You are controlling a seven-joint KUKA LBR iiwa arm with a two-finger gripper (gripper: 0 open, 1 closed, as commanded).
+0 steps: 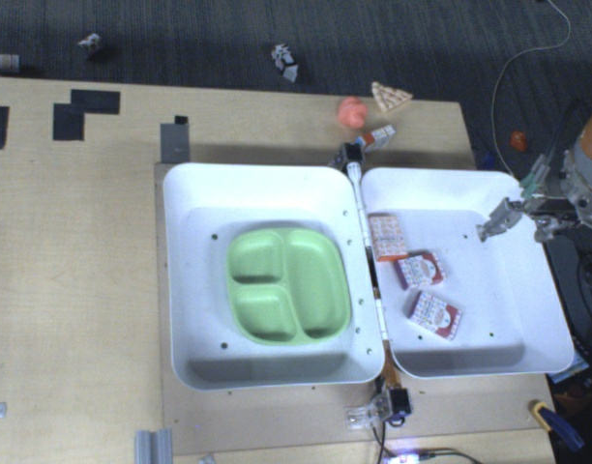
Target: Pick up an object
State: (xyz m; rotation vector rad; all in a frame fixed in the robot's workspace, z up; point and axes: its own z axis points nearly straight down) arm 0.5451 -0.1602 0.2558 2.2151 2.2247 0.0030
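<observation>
1. Approach is the step judged to be in hand: the gripper is seen at the right edge of the right bin, above its bare floor and well apart from the objects.
2. Whether the fingers are open or shut cannot be told; nothing is seen held between them.
3. Three small packets are seen at the left side of the right bin: a pale upper packet beside the dividing rim, a middle packet just below it, and a lower packet lying apart.
4. The lower packet is judged the easiest target, since free floor is left around it; the fingers would best be lowered astride its short sides.
5. The packets appear flat, printed in red and white, probably thin and pliable, so a low, centred grasp is advised.
6. A green divided plate, smooth with rounded corners, is seen in the left bin; both bins are shallow, white and hard-looking.
</observation>
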